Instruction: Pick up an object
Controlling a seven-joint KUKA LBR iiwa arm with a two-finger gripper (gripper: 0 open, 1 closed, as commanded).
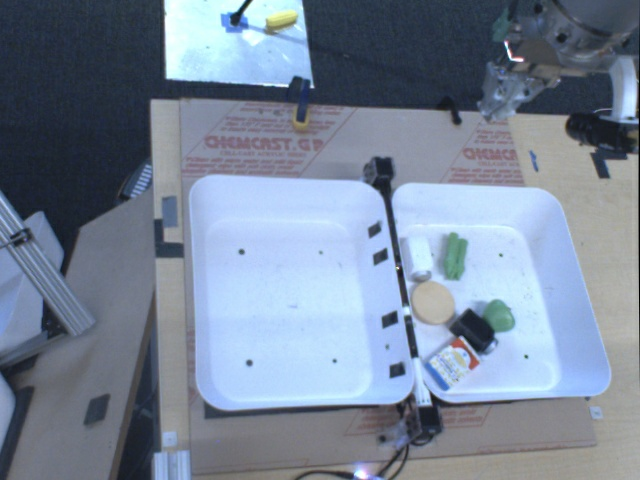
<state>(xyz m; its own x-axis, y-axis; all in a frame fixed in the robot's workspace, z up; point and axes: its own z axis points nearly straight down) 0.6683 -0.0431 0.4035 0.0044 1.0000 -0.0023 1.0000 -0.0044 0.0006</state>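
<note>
Several small objects lie in the right bin (560, 268): a white cylinder (418, 256), a light green ridged piece (456, 256), a tan round disc (433, 304), a black block (473, 329), a dark green lump (499, 316) and a small red, white and blue packet (452, 364). My gripper (499, 96) hangs high at the upper right, above the bench behind the right bin's far edge and well away from the objects. Nothing shows under it.
The left bin (290, 288) sits beside the right one, joined by a black clipped divider (393, 278). A shiny metal sheet (236, 26) with a yellow item (282, 19) lies on the floor beyond the bench. An aluminium frame (35, 278) stands at the left.
</note>
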